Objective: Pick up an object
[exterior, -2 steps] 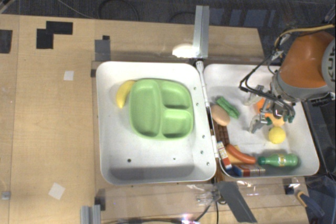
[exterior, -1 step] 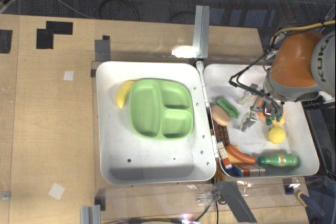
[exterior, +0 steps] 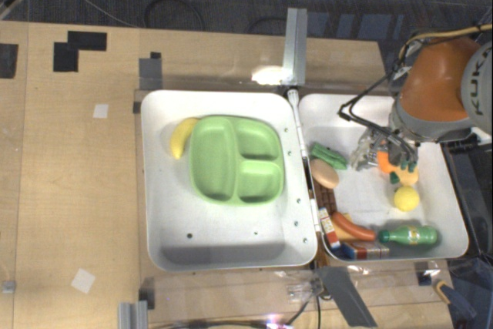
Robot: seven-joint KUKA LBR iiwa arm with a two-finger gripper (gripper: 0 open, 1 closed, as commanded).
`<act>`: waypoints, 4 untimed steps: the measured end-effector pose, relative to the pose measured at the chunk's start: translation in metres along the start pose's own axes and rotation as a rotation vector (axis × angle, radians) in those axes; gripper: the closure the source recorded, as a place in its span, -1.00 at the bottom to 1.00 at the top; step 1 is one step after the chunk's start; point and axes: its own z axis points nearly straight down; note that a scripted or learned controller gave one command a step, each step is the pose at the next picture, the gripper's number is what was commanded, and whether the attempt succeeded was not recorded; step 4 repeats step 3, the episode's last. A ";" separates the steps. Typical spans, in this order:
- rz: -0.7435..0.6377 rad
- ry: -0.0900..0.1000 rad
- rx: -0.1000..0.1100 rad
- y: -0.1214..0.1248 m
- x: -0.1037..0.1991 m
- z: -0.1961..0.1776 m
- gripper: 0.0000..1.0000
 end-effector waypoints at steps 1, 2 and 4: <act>-0.130 0.015 0.002 -0.050 -0.080 -0.083 1.00; -0.133 0.021 0.000 -0.048 -0.079 -0.080 -1.00; -0.152 0.014 0.001 -0.042 -0.056 0.016 -1.00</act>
